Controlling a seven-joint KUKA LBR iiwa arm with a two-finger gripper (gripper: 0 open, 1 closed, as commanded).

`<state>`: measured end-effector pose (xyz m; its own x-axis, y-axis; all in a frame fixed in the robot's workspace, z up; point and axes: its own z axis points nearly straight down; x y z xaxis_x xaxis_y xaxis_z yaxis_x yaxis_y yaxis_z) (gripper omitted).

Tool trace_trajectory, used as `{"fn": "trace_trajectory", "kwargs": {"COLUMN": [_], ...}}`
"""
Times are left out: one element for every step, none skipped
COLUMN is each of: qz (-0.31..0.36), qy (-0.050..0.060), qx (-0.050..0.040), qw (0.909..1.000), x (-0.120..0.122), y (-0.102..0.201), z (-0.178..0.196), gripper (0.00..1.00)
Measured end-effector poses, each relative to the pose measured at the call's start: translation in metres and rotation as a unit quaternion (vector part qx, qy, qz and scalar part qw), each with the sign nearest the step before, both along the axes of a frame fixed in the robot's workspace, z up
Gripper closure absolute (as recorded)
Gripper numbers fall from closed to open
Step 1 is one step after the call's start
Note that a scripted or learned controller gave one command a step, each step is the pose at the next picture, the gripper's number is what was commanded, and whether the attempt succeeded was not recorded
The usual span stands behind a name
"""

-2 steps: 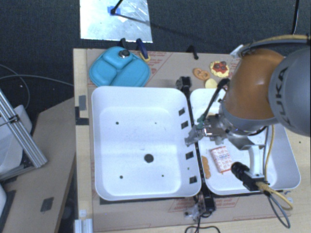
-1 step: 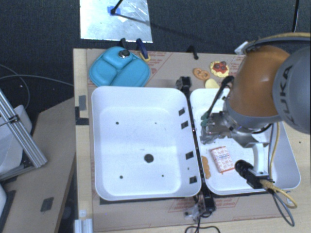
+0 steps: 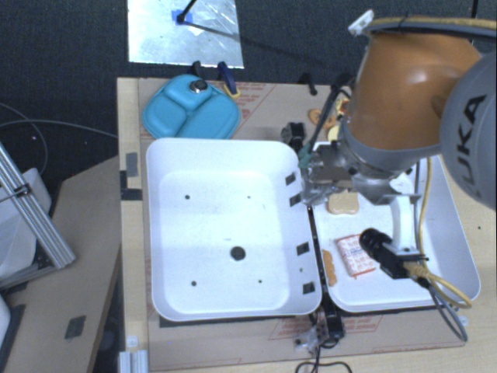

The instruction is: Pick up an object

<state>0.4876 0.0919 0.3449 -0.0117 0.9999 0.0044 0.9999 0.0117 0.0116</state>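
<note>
Bench (image 3: 264,103) w/ two white bins; gripper (image 3: 314,176) sits over right bin's (image 3: 454,239) left rim, open/closed can't tell; tan block (image 3: 342,203) lies in that bin, just beside gripper at 4 o'clock; red-white packet (image 3: 356,256) near, approx. 5 o'clock.

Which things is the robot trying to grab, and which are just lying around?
For the job: robot arm, right bin, beige chunk, red-and-white packet, orange strip.
Just lying about: blue tray, silver sheet, left bin.
</note>
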Motion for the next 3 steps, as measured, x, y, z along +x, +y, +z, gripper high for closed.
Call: {"fn": "trace_trajectory", "kwargs": {"qz": [-0.007, 0.001, -0.001], "qy": [0.001, 0.002, 0.002], "qx": [-0.0020, 0.0002, -0.0012], "qw": [1.0000, 1.0000, 1.0000], "x": [0.000, -0.001, 0.000], "y": [-0.047, 0.052, 0.046], "z": [0.055, 0.102, 0.110], "gripper": [1.00, 1.00, 1.00]}}
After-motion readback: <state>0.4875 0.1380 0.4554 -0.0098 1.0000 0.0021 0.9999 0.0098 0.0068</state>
